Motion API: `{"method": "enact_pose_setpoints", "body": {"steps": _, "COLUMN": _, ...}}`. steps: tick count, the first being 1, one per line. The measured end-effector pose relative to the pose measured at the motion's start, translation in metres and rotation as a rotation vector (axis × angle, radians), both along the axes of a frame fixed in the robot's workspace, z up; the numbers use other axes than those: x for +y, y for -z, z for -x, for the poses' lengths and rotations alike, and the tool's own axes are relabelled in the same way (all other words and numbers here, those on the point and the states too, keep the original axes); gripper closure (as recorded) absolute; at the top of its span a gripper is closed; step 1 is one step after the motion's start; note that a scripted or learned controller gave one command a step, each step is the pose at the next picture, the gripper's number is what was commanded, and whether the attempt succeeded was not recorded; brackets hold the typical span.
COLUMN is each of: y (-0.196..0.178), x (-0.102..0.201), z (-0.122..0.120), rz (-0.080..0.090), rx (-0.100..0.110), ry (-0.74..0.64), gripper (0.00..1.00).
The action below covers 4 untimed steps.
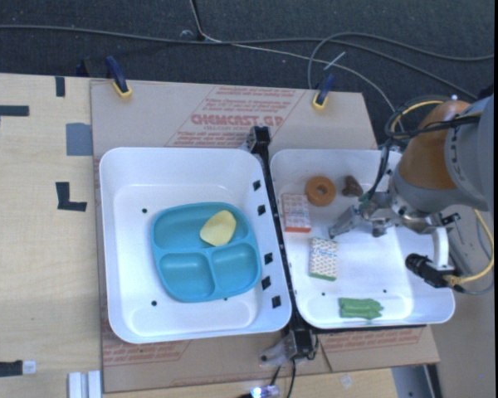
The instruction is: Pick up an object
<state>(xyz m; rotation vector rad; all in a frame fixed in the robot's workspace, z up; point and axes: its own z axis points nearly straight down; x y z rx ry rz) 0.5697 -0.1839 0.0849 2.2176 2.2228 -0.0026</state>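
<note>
The pincer (349,222) is hanging low over the middle of the right bin (415,309), its two thin grey metal fingers (342,225) pointing toward the bins' shared wall, spread apart and released, with nothing lying between them. Behind it the grey arm (473,160) with its orange band (427,152) is reaching in from the right.

Just below and slightly left of the fingertips, a small rectangular packet (323,258), white with a fine green speckled print, is lying flat on the smooth white plastic floor, close to the pincer but apart from it. To the left of the fingertips, against the dividing wall, a flat white card-like packet with orange-red print (295,212) is resting. Above the pincer, toward the far side of the bin, a round orange-brown ring shaped like a doughnut (320,190) is sitting, and just beside it on the right a small dark brown lump (351,186) is lying. Well below the pincer, near the bin's front wall, a green, soft-looking oblong object (360,308) is lying.

In the left bin (133,305), a glossy blue three-compartment plate (206,251) is sitting, and a rounded pale yellow piece (218,228) is resting in its large upper compartment. Both bins are standing on a brown printed cardboard sheet (224,114) held by two yellow-and-blue clamps (118,80).
</note>
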Motion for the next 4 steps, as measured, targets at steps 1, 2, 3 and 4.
{"method": "enact_pose_setpoints", "body": {"steps": 1, "y": -0.012, "x": -0.001, "z": -0.001, "rz": 0.002, "rx": -0.004, "ry": 0.0, "gripper": 1.0}}
{"method": "enact_pose_setpoints", "body": {"steps": 2, "y": -0.074, "x": -0.001, "z": 0.002, "rz": -0.002, "rx": -0.002, "ry": 0.001, "gripper": 1.0}}
{"method": "enact_pose_setpoints", "body": {"steps": 3, "y": -0.124, "x": -0.001, "z": 0.001, "rz": -0.001, "rx": -0.004, "ry": 0.001, "gripper": 1.0}}
{"method": "enact_pose_setpoints", "body": {"steps": 4, "y": -0.135, "x": 0.048, "z": 0.005, "rz": -0.003, "rx": 0.0, "ry": -0.002, "gripper": 1.0}}
